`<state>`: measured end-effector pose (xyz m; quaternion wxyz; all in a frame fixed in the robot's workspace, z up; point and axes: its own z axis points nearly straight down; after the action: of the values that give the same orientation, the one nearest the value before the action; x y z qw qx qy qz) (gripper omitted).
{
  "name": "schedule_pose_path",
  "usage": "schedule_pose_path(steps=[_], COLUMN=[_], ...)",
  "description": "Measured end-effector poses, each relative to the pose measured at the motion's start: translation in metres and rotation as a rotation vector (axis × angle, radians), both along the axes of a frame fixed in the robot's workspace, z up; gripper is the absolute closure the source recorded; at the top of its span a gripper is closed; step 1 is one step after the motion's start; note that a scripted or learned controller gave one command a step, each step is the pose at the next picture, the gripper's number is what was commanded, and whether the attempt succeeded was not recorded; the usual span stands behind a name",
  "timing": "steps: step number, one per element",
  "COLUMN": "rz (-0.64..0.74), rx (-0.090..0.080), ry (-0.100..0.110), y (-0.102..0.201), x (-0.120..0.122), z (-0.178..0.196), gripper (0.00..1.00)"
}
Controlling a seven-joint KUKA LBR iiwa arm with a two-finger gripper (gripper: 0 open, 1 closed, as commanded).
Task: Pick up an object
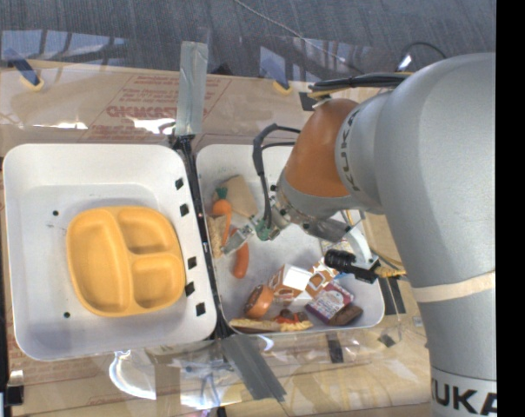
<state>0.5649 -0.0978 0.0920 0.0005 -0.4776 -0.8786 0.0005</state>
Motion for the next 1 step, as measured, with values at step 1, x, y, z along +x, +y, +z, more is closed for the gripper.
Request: schedule_pose_path(steps=[1], rz=[0.009], rx=[0.0], ry=[0.003], y=[0.0017], x=[0.0003], z=[0.0096], gripper=[1.0])
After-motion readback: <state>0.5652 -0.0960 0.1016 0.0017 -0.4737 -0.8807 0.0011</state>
